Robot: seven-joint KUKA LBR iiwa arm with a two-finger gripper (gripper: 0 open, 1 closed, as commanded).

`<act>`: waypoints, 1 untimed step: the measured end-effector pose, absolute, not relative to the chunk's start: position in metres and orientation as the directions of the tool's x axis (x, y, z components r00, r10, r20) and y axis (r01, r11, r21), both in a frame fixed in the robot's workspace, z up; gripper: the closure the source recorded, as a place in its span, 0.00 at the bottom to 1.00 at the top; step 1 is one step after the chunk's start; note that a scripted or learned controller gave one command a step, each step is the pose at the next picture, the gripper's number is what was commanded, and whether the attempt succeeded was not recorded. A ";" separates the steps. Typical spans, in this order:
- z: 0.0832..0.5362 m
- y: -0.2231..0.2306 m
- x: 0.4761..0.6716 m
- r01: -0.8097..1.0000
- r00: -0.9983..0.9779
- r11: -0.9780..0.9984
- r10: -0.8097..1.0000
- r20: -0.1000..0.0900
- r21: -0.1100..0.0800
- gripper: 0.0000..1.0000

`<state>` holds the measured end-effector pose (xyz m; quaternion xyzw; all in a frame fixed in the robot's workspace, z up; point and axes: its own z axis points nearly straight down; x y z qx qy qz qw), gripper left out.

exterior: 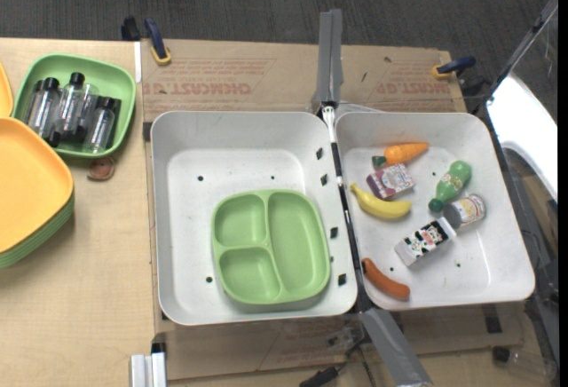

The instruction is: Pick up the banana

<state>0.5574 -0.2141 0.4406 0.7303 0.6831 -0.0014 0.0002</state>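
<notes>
- Right bin [497, 283]: shallow, white, holding six small items spread over its floor.
- Banana [380, 203]: yellow, lying on its side in the left part of the right bin, near the divide between the two bins, with its curve bowing downward.
- Purple packet [391, 181]: just above the banana and touching its upper edge.
- Carrot [405, 151]: orange, lying above the packet toward the far wall.
- Green bottle [451, 185]: tilted, right of the packet.
- Small jar [465, 211]: grey-lidded, just below the green bottle.
- Milk carton [424, 243]: white with black patches, lying on its side beside the jar.
- Sausage [385, 280]: orange-red, near the front left corner of the right bin, well apart from the banana.
- Left bin [177, 199]: white, containing a green divided tray [270, 246] with three compartments.
- Worktop [80, 305]: carries, at left, a green dish [115, 79] with dark-capped vials [71, 110] and a stack of orange plates [27, 190].
</notes>
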 end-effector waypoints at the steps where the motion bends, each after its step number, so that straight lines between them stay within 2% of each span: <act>1: 0.440 -0.200 0.552 0.994 0.105 -0.105 0.994 -0.001 -0.003 1.00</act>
